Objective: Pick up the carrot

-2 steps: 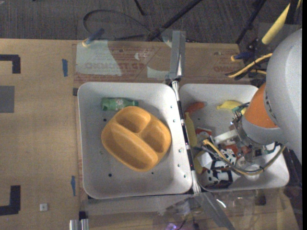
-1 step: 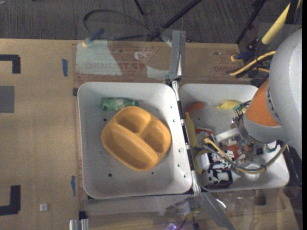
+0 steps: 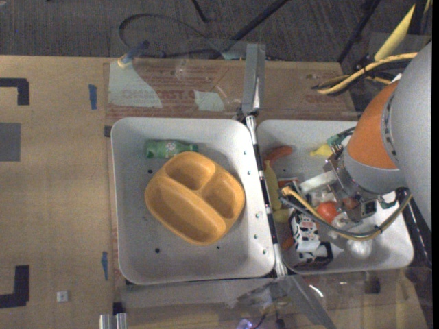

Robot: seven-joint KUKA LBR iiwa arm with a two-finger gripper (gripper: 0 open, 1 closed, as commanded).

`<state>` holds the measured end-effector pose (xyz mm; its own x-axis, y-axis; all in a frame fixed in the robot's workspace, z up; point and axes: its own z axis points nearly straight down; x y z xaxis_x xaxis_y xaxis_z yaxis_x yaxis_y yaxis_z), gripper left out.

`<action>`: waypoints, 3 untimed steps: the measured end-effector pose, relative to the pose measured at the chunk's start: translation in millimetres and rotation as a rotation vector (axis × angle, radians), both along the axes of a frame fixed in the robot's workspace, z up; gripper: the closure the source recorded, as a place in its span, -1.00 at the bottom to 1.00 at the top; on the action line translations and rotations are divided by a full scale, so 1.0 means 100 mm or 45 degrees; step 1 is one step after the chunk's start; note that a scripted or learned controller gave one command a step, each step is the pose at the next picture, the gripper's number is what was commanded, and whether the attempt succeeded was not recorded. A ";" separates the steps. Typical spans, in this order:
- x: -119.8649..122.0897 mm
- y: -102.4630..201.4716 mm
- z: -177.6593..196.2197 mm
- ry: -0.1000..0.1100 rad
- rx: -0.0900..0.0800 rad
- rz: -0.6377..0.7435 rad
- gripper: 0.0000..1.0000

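On a cardboard-covered tabletop, the arm's gripper hangs over the right bin. The carrot lies unlifted at the bin's eleven o'clock corner; the grip's state cannot be told.

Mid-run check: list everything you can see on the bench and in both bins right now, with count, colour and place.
Bins: two, white, side by side on the bench.
Divided plate: one, yellow-orange, middle of left bin.
Green packet: one, left bin, behind the plate.
Orange-red oblong item: one, right bin, far left corner; possibly the carrot.
Black-and-white toy: one, right bin, near edge.
Red round item: one, right bin, beside the tool.
Arm: one, grey with orange band, over right bin.
Tool: one, low in right bin.
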<state>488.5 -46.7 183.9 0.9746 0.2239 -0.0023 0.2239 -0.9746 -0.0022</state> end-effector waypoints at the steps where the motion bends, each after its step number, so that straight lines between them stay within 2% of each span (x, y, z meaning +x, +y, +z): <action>1: 0.00 0.00 0.09 0.004 0.000 0.004 1.00; 2: -0.04 0.41 0.48 0.000 -0.002 -0.027 1.00; 3: -0.09 0.32 0.60 0.001 0.000 0.214 1.00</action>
<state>479.4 -14.4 243.6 0.9235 0.3837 -0.0029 0.3837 -0.9235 -0.0026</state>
